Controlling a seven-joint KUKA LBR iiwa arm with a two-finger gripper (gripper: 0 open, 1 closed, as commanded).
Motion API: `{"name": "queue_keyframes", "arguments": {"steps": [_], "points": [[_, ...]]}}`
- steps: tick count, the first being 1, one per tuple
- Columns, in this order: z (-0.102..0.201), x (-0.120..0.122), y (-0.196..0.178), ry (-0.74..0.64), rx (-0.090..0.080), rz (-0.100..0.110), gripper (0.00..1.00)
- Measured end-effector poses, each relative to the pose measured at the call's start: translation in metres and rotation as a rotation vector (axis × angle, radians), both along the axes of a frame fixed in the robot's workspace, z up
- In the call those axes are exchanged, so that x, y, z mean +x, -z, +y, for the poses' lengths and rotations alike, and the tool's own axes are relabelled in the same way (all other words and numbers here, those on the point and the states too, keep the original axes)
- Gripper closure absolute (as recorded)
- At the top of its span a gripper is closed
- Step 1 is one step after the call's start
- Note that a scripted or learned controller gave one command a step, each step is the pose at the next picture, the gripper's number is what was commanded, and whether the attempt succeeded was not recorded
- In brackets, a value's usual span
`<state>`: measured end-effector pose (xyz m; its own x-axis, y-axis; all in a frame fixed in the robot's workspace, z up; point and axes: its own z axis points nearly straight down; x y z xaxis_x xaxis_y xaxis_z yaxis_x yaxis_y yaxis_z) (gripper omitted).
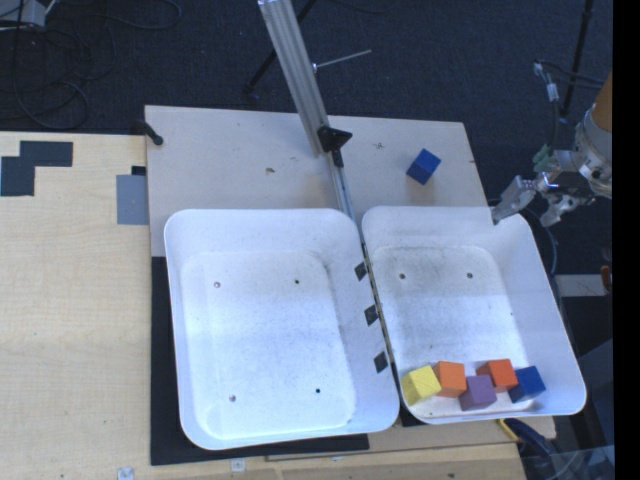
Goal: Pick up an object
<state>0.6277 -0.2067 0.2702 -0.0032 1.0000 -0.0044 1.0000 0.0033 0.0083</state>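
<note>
No readable writing or labels anywhere, just plain colored blocks. In the right bin (520, 268), along its near edge, sit a yellow cube (421, 382), orange cube (451, 377), purple cube (478, 391), another orange block (499, 373) and a blue cube (527, 382), bunched together. A lone blue block (424, 166) sits on the counter (230, 158) beyond that bin. The end effector (545, 190) hangs off the bin's far right corner.

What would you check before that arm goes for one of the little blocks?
1. Blocks to pick: ok; yellow block, orange block, purple block and more sit in the right bin.
2. Blocks spaced apart: not ok; they crowd together at the near edge.
3. Pincer over the blocks: not ok; it sits past the bin's far right corner.
4. Pincer open: cannot tell.
5. Stray blue block: not ok; it lies on the bench, outside both bins.
</note>
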Motion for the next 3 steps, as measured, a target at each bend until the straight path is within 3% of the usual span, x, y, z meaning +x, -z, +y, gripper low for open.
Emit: {"name": "queue_keyframes", "arguments": {"steps": [1, 2, 3], "points": [[0.035, 0.009, -0.012, 0.000, 0.005, 0.007, 0.00], [0.012, -0.059, 0.014, 0.008, 0.004, 0.015, 0.00], [0.047, -0.070, 0.147, 0.004, 0.008, 0.020, 0.00]]}}
